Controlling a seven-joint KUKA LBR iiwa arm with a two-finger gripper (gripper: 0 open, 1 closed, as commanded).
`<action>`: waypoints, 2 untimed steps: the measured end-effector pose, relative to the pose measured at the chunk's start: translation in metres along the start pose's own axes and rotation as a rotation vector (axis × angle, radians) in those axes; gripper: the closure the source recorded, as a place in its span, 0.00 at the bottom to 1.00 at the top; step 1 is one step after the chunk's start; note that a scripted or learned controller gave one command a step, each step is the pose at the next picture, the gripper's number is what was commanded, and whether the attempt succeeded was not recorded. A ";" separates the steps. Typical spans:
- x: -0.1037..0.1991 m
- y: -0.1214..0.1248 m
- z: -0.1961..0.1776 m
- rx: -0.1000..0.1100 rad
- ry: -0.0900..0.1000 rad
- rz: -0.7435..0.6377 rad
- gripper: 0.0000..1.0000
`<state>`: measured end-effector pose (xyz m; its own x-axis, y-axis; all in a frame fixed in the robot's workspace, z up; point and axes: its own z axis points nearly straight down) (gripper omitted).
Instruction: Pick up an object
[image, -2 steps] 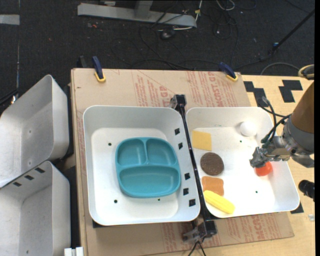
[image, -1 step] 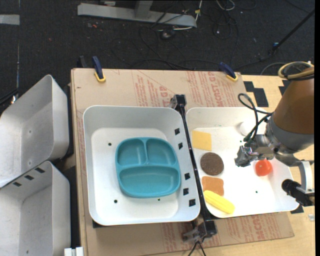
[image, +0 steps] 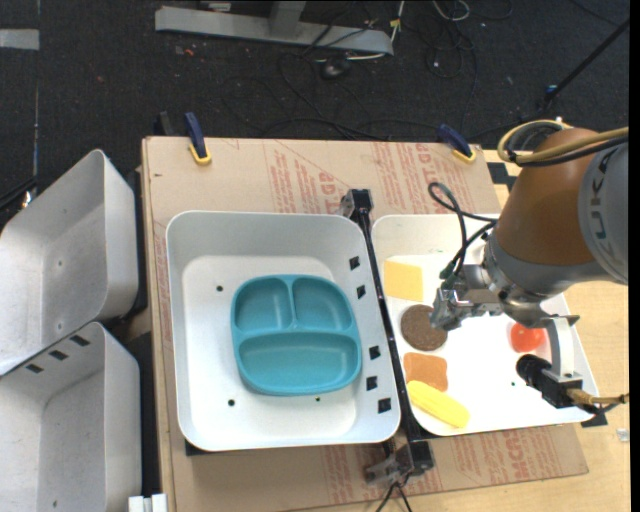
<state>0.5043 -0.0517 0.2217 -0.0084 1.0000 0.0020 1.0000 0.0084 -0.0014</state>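
My pincer (image: 442, 312) hung just above the brown disc (image: 424, 327); whether it was spread, I couldn't tell. Reaching was the step. Next, I judged, a short drop toward seven o'clock.

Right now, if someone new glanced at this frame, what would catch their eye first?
Most likely the teal divided plate, alone in the middle of the left bin. Next, the grey and orange arm looming over the right bin, its gripper low beside a brown round patty. Around that lie a yellow cheese slice, an orange piece, a yellow piece and a red object.
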 end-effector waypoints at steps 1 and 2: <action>0.060 0.001 0.006 0.000 0.000 -0.001 1.00; 0.124 0.010 0.003 -0.003 0.000 -0.001 1.00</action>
